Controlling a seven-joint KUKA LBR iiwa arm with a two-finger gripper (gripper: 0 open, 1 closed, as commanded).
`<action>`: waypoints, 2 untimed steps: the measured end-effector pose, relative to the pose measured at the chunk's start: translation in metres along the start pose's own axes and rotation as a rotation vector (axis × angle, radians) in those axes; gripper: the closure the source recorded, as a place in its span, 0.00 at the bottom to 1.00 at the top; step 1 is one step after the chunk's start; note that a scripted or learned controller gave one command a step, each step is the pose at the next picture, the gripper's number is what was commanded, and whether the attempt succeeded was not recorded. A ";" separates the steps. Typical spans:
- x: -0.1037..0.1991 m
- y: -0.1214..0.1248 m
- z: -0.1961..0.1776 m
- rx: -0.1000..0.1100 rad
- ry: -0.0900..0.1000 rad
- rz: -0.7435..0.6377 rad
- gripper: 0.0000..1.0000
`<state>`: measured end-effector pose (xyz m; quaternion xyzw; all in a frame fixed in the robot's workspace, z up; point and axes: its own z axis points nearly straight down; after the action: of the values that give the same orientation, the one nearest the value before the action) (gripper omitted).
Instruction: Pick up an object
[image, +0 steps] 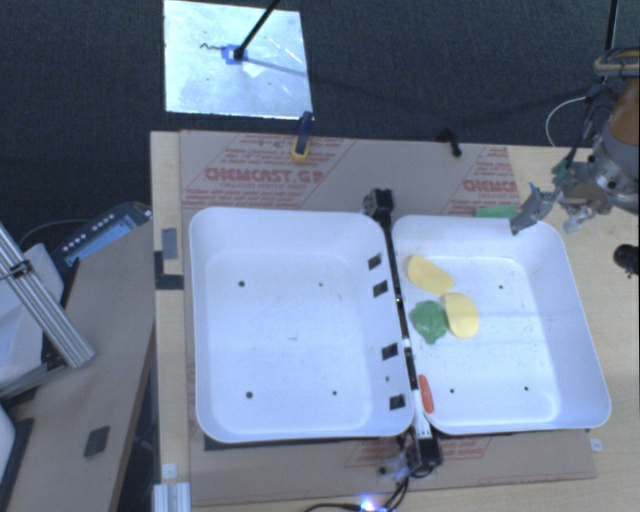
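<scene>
We see the jaws (550, 207) apart and empty, over the right bin's (575, 300) far rim; arm cut off at frame edge. Inside the bin: two smooth yellow lumps (430, 274), a green lump (430, 320), touching.

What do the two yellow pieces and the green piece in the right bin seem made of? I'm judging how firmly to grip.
The two yellow pieces look like soft foam or matte plastic: rounded edges, no glare. The green piece looks similar, matte and irregular. Too small to be sure.
</scene>
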<state>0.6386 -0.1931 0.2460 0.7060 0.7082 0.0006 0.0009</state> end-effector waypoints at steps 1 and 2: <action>0.008 0.001 -0.209 -0.020 -0.006 -0.003 0.00; 0.008 0.001 -0.210 -0.007 -0.003 -0.007 1.00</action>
<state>0.6392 -0.1850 0.4556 0.7037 0.7105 0.0018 0.0044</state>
